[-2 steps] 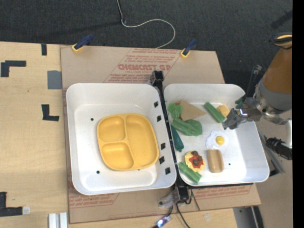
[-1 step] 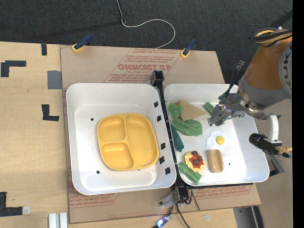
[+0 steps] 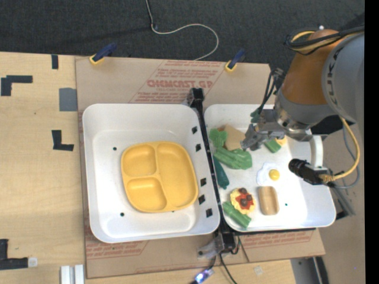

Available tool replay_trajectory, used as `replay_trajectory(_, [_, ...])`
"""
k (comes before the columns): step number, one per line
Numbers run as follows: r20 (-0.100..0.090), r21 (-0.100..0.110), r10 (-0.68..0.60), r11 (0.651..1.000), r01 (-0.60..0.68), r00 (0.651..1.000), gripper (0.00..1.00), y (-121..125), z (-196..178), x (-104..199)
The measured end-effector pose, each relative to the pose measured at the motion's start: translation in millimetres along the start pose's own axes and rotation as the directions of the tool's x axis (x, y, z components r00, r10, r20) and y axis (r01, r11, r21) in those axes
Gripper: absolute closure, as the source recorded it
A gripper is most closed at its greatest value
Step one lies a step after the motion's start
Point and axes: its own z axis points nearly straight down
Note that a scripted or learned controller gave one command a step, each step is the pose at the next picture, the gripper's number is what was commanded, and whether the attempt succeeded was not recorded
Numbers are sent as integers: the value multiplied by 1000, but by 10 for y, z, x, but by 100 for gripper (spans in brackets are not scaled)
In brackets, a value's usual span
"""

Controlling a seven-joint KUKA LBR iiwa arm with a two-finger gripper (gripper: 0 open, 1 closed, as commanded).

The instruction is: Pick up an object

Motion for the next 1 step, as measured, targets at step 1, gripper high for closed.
replay_trajectory(1, [-1,0,0,1000,0,1000,100,224,-26,376])
